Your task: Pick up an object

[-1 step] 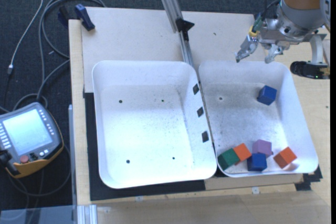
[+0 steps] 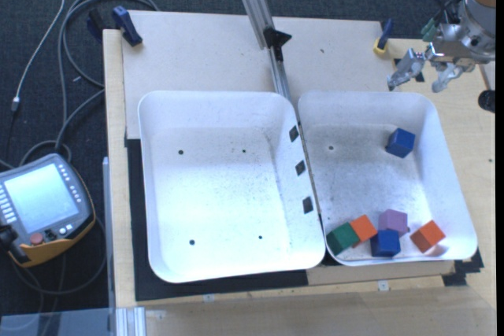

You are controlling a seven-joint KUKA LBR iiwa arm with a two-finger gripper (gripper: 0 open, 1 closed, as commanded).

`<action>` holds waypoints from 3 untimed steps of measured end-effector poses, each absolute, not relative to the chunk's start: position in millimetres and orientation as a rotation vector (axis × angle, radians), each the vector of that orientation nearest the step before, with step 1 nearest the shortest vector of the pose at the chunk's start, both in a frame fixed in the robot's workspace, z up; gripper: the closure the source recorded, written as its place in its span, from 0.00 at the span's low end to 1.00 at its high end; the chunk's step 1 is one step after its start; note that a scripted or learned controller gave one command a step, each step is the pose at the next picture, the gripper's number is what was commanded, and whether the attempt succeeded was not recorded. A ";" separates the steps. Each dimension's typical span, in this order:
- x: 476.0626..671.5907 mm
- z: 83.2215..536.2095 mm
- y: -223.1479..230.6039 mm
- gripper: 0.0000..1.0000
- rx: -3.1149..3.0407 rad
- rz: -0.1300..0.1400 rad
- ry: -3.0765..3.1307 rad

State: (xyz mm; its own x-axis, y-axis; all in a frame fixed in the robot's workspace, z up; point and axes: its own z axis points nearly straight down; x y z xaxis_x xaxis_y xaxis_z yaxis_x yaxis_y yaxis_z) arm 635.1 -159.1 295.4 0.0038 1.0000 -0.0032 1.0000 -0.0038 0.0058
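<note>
Jaws (image 2: 425, 73) sit spread with nothing between them, hovering above the far rim of the right bin (image 2: 449, 161), near its far-right corner. Nearest candidate is the lone blue cube (image 2: 400, 142), lying in that bin toward the camera and slightly left of the jaws, well apart from the cluster of cubes (image 2: 384, 233) at the near edge. A straight descent would likely land on the rim, so the move needs a shift inward first.

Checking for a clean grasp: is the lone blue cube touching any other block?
Apart. The camera view shows the blue cube alone, bare bin floor between it and the cluster.
</note>
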 end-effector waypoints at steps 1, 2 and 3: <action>583.3 295.2 -184.9 0.00 2.227 -0.003 2.219; 587.8 300.1 -148.8 0.00 2.217 0.002 2.229; 555.0 299.9 -177.3 0.00 2.226 -0.002 2.220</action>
State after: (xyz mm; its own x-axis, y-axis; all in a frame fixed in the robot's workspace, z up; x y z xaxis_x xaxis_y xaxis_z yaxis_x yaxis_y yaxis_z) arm 555.0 -177.3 299.9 0.0028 1.0000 0.0004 1.0000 -0.0028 -0.0021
